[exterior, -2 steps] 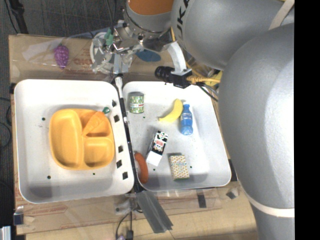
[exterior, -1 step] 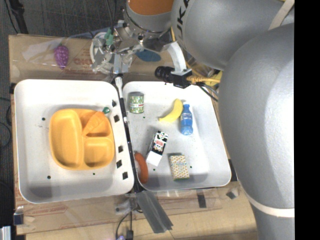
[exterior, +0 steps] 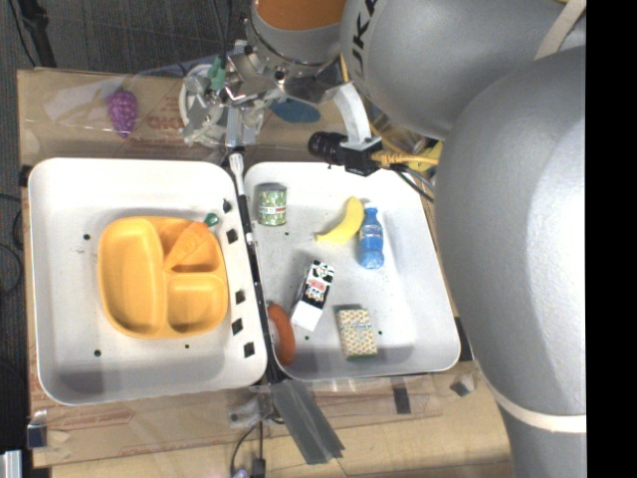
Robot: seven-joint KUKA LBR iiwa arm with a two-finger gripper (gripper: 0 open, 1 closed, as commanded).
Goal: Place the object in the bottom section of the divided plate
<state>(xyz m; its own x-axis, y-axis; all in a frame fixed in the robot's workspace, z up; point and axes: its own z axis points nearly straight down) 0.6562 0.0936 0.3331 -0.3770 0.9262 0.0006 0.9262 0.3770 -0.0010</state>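
Wooden surface (exterior: 129, 436) carrying 2 white bins: left, yellow divided plate (exterior: 164, 275); right, banana (exterior: 342, 222), bottle (exterior: 370, 238), can (exterior: 271, 206); my fingers' (exterior: 231, 118) state, indeterminable.

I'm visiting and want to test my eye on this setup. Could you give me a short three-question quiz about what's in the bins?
1. True or false: the banana lies in the right bin.
2. Which bin holds the yellow divided plate?
3. What lies right beside the banana: A) blue bottle, B) orange ball, C) small can?

Key: 1 true; 2 the left bin; 3 A.
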